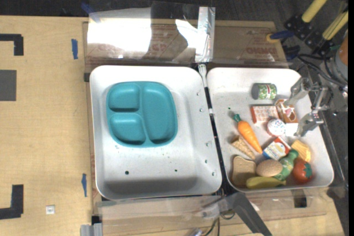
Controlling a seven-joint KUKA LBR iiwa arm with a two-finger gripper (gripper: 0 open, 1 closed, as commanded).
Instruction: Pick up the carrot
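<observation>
The orange carrot (248,134) with a green top lies slanted in the right bin (221,85), left of its middle, among other toy foods. My gripper (304,107) hangs over that bin's right rim, well to the right of the carrot. It is open, its two fingers spread apart, one toward the back and one toward the front. Nothing sits between them.
A teal divided plate (141,113) lies in the left bin (105,174). Around the carrot are a green can (264,91), a red packet (263,113), a cracker (243,147), a bread slice (239,168), a potato (268,167), a banana (263,181) and a tomato (302,172).
</observation>
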